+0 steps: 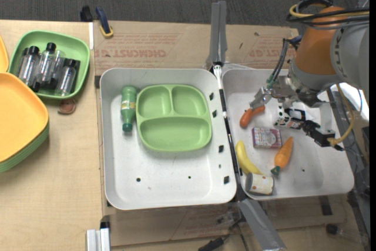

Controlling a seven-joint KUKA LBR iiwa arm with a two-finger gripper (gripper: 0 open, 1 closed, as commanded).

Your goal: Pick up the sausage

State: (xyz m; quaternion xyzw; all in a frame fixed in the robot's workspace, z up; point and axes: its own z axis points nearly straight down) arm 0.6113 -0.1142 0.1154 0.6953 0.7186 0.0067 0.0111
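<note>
Claw [262, 98] sits at the sausage [251, 115] in the right bin [335, 182], fingers spread and angled down toward its upper end. Touching or just above it, can't tell. Nothing is held between the fingers, so no grasp yet.

Sausage: orange-red, short, lying on a diagonal near the bin's left wall, up toward the far-left corner. Floor right around it looks free, so closing room is fine.

Step, as I read it: final approach / pre-grasp. Next move calls for straddling the sausage across its narrow width, fingers on both sides, dropping fully to the floor, then closing and lifting straight up. The round skin will probably roll or squirt out if the pinch lands off-centre or only at the tip.

Around it in the same bin: purple packet [266, 137] mid-floor, carrot [283, 154] just right of that, banana [245, 159] along the left wall below the sausage, a small can [260, 184] at the near-left corner.

Left bin [170, 194] carries a green divided plate [173, 117] and a green bottle [128, 107] beside it. Irrelevant to this pick.
</note>
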